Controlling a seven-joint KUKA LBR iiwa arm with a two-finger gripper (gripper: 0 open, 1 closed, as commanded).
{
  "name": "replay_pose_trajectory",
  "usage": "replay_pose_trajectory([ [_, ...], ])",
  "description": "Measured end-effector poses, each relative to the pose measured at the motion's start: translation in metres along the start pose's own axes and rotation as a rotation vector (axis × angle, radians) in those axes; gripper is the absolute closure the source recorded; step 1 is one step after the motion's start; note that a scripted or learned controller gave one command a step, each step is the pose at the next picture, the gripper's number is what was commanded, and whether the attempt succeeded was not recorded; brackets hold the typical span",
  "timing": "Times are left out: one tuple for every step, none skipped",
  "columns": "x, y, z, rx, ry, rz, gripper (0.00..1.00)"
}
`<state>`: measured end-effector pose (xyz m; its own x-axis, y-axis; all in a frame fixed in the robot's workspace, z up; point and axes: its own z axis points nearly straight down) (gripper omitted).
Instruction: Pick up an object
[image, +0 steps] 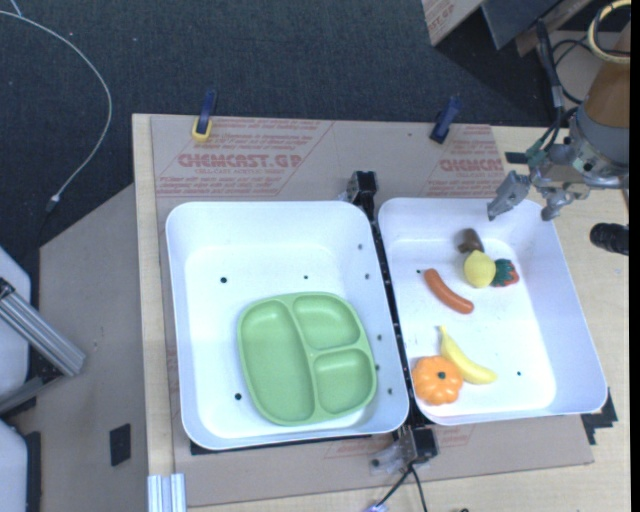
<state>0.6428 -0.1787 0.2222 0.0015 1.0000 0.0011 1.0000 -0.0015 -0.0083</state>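
The right bin (560, 330) holds several toy foods: a brown piece (468, 240), a yellow lemon (479, 269) with a red and green item (504, 274) beside it, a red sausage (448, 291), a yellow banana (463, 360) and an orange pumpkin (437, 380). My gripper (527, 197) hovers over the far right corner of this bin, its two fingers spread apart and open, with nothing between them. It sits up and to the right of the brown piece, apart from every object.
The left bin (200, 300) carries a green divided plate (306, 356). A black clamp (362, 186) sits between the bins at the back. Blue and yellow clips (204, 115) pin the cardboard sheet at its far edge.
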Motion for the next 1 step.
replay_pose_trajectory([
  [0.0002,0.0021,-0.0051,-0.009,-0.002,-0.002,0.00],
])
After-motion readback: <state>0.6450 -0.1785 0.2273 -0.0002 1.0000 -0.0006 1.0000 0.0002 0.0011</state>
